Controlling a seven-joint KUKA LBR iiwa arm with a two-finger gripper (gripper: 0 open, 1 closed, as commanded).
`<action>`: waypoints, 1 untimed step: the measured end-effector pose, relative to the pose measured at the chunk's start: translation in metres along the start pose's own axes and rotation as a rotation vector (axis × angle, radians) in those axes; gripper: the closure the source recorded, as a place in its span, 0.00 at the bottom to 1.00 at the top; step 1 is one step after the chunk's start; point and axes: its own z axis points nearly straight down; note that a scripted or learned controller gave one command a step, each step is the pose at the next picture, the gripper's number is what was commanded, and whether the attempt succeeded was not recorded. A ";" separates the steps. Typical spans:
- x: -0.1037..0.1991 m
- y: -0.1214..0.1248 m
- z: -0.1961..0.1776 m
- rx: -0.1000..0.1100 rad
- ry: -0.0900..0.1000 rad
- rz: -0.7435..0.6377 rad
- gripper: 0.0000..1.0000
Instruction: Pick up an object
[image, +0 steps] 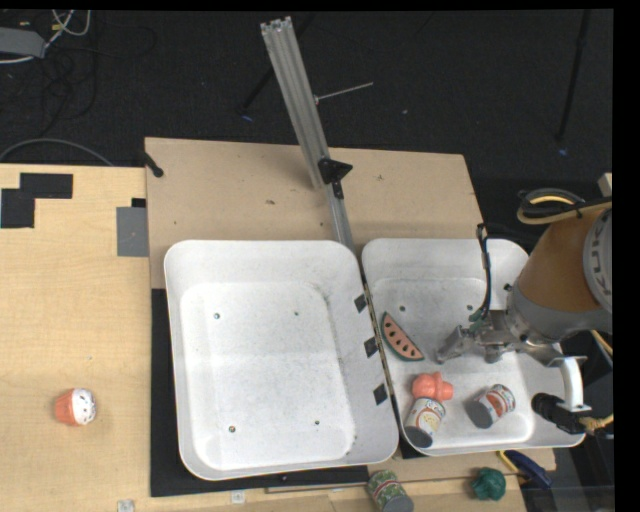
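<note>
- Four small objects lie in the right bin (440, 262), all toward its near half: a watermelon-slice toy (401, 338) by the left wall, a pink-orange lump (431, 386), a small can (426, 415) lying just in front of it, and a second small can (491, 405) on its side further right.
- The gripper (468, 340) hangs low over the middle of that bin, between the watermelon slice and the right-hand can; how far it is open cannot be made out at this slant, and nothing can be seen in its hold.
- Handling, as a judgement: the cans look stiff and light but round, so likely to roll or slip unless taken across the body; the melon slice is thin and flat, hard to get under; the lump looks the easiest grip.
- The nearest targets appear to be the melon slice and the lump, both just beside the gripper.
- Two white bins sit side by side; the left bin (200, 265) is the larger.
- Outside the bins: one orange-and-white ball (75, 407) on the wooden bench at left, one green lump (488, 484) and one can-like item (385, 490) at the near edge.
- One aluminium rail (300, 100) slants up from between the bins.
</note>
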 end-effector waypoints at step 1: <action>-0.001 0.000 -0.012 0.000 0.001 0.004 1.00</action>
